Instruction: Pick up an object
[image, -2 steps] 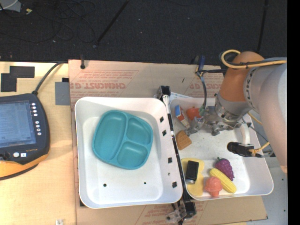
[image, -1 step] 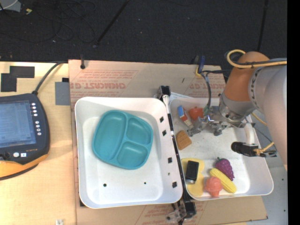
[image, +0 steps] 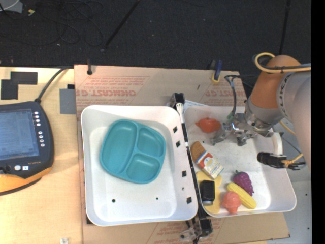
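Since my gripper [image: 234, 134] hangs spread and empty near the right bin's [image: 284, 200] far edge, I'd centre squarely over the tomato [image: 207, 124] before closing.

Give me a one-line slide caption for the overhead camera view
KUKA arm's end effector low in the right bin beside an orange-red toy; a teal divided plate sits in the left bin.

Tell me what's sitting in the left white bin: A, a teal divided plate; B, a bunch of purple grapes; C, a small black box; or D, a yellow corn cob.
A: the teal divided plate lies in the left bin, while the grapes, corn cob and black box all lie in the right bin.
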You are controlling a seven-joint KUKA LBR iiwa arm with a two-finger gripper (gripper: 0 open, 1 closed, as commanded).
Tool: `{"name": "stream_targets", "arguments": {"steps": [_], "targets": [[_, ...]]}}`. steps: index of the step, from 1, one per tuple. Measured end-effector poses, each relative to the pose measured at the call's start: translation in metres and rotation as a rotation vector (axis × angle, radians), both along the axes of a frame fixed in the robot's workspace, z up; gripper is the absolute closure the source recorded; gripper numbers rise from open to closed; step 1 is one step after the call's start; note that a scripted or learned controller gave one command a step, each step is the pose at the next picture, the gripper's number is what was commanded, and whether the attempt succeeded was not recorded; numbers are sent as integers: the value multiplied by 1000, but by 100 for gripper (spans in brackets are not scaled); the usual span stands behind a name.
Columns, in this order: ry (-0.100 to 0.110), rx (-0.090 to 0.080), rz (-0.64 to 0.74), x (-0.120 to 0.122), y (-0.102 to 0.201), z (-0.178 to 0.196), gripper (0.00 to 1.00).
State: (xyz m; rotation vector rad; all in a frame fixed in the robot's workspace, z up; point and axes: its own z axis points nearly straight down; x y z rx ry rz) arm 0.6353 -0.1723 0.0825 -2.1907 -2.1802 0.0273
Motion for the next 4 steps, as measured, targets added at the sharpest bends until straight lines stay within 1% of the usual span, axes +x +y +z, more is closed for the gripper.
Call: {"name": "stream_targets", "arguments": {"steps": [1,2,3,4], "targets": [[-42,-20,11,8,89,4,0],[-45,-24,3,8,47,5,0],[-47,-17,11,10,-14,5,0],[-35,-15,8,-110,76,4,0]]}}
